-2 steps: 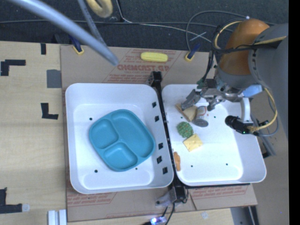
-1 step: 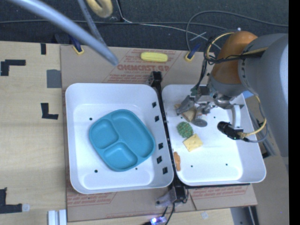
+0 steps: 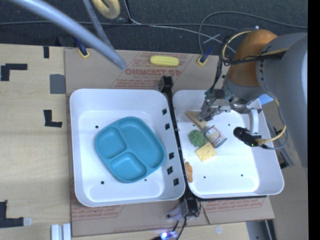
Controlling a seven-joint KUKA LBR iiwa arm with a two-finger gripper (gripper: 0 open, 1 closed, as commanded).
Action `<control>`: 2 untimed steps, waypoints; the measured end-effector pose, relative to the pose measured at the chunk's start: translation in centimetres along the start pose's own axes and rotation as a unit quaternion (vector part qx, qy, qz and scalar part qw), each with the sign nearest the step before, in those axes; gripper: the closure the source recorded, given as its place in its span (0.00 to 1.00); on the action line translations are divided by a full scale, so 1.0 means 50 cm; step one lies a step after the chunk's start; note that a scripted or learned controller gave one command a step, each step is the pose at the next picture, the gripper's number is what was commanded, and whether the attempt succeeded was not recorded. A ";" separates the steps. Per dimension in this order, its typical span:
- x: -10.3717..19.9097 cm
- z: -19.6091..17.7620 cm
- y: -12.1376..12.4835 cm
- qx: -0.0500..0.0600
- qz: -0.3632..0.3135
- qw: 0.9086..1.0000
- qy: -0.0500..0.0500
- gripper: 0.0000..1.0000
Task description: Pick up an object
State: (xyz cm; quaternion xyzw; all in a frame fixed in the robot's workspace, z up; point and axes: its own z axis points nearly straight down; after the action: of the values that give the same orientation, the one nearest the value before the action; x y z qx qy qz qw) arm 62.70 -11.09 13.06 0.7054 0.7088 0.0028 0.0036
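Observation:
My gripper (image 3: pixel 206 115) hangs over the upper left part of the right bin (image 3: pixel 260 181), its tips just above a tan wooden piece (image 3: pixel 194 119). Below it lie a green broccoli-like piece (image 3: pixel 197 137), a small can (image 3: pixel 215 136) with a striped label, and a yellow block (image 3: pixel 205 153). An orange carrot-like piece (image 3: pixel 189 171) sits by the bin's left wall. The fingers are too small and dark to read.
A blue divided plate (image 3: pixel 130 148) lies in the left bin (image 3: pixel 82 184). A yellow banana-like toy (image 3: pixel 164 60) rests on the cardboard behind the bins. A black fitting with cables (image 3: pixel 247 136) hangs over the right bin's right half.

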 end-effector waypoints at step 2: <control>0.008 -0.196 0.017 0.002 0.002 1.000 0.000 1.00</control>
State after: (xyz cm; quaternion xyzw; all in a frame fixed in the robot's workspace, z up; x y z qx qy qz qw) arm 63.47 -10.66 22.87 0.7065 0.7077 0.0014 0.0018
